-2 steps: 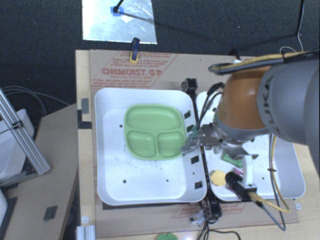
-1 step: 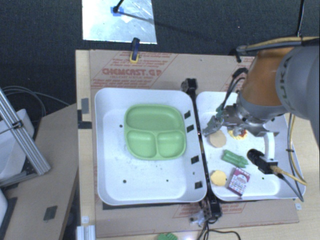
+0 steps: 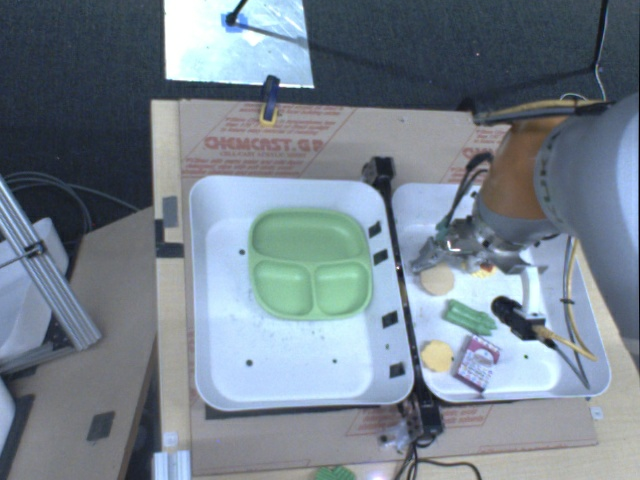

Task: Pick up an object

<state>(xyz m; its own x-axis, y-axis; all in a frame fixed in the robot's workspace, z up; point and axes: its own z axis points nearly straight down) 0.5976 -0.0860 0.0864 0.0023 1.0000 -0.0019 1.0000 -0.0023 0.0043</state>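
Bins of shallow white plastic sit side by side on the surface [image 3: 300,133], which is covered by a brown sheet with red print. The left bin [image 3: 222,278] holds a pale green divided plate [image 3: 308,264] with three compartments, lying flat near the middle of the bin floor.

The right bin [image 3: 425,206] holds the loose things. A pale, cream-coloured round disc [image 3: 437,281] lies near the bin's left wall, about halfway down it. Near it, toward the middle of the bin, lies a small green oblong piece [image 3: 469,317], set at a slant. Closer to the bin's near edge lie a yellow round disc [image 3: 437,356] and, just beside it on the right, a pink and red packet [image 3: 477,362]; the two look to be touching or almost so.

The grey arm [image 3: 590,168] reaches in from the right, its orange band [image 3: 515,168] over the far part of the right bin. The pincer [image 3: 438,256] is low over the left part of that bin, just on the far side of the cream-coloured disc and very close to it. Whether the pincer is open or closed cannot be told from this angle, and nothing can be seen gripped in it. All four loose things lie on the bin floor.
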